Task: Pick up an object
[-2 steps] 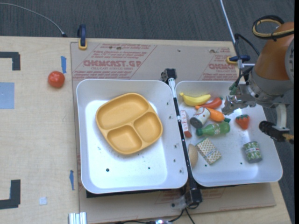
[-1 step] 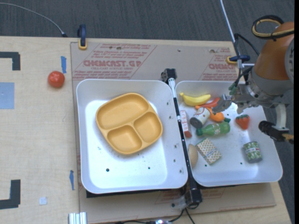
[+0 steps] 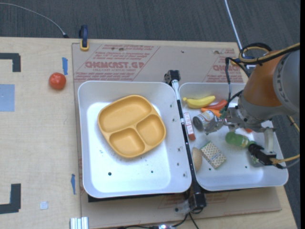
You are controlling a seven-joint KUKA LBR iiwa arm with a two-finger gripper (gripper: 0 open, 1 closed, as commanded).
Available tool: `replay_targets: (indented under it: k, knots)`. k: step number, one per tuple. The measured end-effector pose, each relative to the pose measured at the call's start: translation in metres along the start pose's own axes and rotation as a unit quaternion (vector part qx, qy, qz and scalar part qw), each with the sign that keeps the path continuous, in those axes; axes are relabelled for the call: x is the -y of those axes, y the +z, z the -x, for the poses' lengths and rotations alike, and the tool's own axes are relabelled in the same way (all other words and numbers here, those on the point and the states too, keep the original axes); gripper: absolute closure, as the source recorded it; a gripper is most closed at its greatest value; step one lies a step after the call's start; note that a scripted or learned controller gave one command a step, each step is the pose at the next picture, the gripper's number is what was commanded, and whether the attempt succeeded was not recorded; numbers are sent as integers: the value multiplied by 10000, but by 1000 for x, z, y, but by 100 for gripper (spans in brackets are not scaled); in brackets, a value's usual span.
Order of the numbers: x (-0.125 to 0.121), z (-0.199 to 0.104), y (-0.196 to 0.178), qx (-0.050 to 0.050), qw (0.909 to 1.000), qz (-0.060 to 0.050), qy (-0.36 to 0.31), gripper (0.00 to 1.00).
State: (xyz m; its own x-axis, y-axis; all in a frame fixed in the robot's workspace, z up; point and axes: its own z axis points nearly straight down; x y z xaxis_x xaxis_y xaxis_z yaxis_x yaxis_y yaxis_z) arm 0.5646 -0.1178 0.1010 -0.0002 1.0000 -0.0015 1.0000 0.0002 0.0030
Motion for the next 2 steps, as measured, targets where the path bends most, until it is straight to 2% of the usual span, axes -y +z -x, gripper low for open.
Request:
replay_targets:
  k: [1,2]
  knots:
    - [9,-16,11,28,10000,33,11,0]
    - [7,-13,0,62,9999,80,21,100]
